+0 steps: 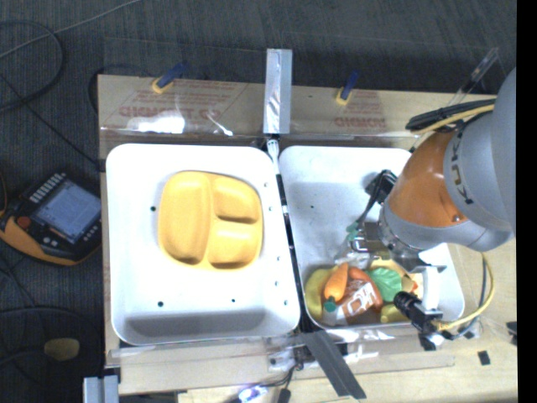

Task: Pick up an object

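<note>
The big grey arm (478,183) ran off the right edge, and its orange band (424,196) covered a large part of the right bin (336,170). The gripper (369,246) was tucked under the wrist, so it was hard to make out. The pile of toys (357,292) below it was squashed together and partly covered, so each toy was too hard to tell apart.

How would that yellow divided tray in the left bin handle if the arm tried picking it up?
The yellow divided tray looks like moulded plastic, so it is probably stiff and light for its size. Its glossy surface and rounded edges suggest it could slip from a pinch. It lies flat and wide in the left bin, so a push would likely slide it, not tip or roll it.
</note>
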Robot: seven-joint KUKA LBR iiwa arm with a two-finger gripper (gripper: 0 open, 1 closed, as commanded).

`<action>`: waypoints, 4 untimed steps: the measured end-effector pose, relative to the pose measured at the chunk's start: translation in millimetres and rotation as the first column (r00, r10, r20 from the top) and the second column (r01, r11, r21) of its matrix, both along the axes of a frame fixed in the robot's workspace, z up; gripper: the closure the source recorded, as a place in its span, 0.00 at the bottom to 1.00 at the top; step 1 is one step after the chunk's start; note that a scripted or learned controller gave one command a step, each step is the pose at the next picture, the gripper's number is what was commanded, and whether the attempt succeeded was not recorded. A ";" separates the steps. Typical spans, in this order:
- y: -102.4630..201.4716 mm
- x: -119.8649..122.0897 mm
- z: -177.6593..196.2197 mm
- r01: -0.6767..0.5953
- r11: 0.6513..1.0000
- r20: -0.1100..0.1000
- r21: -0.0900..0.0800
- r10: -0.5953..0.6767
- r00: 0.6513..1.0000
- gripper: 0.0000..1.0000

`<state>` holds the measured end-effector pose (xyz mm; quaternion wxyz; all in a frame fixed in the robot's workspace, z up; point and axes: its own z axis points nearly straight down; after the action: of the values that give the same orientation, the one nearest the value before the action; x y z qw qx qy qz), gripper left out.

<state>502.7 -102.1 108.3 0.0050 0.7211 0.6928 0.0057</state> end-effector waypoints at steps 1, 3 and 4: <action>0.0 -0.2 -0.2 0.000 1.000 -0.001 0.000 0.000 1.000 0.00; 33.8 -7.3 128.9 -0.064 0.998 -0.018 -0.004 0.064 0.998 1.00; 33.6 -7.3 128.9 -0.064 0.998 -0.018 -0.004 0.064 0.998 0.00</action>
<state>495.4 -68.5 237.3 0.0005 0.6986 0.7155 -0.0022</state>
